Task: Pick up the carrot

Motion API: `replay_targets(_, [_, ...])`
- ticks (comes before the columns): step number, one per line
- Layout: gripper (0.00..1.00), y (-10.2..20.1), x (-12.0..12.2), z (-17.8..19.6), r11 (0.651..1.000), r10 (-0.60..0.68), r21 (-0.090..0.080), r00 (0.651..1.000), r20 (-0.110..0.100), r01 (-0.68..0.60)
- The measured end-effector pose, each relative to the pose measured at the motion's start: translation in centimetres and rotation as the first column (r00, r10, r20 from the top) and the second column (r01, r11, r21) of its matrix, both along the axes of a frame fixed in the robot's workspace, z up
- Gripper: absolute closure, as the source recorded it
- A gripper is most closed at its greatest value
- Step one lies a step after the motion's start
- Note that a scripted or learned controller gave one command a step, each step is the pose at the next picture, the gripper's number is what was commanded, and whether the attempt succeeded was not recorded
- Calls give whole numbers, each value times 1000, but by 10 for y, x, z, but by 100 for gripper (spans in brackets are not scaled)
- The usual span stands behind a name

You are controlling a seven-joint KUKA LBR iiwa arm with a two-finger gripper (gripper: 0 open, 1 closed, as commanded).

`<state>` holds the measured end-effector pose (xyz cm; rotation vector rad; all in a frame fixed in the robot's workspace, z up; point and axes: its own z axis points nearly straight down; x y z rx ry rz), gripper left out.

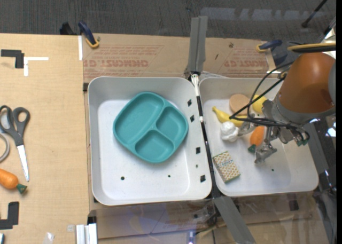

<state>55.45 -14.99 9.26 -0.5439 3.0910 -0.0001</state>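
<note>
Teal three-compartment plastic plate (151, 126): in left white bin (101, 147). Right of plate, in right bin (299, 176): orange carrot (257, 135), yellow banana (223, 115), patterned square packet (226, 166), gripper (263, 153) beside carrot.

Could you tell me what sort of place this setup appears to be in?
Probably a robotics lab bench: two white bins clamped over cardboard, a grey-and-orange arm reaching into the right bin, and toy food such as a carrot.
</note>
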Motion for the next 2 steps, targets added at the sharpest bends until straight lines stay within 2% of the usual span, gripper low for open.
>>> replay_targets(1, [100, 1, 2, 10, 1000, 4, 0, 1000, 4, -4])
replay_targets(2, [100, 53, 73, 100, 1000, -13, 1, 1000, 3, 13])
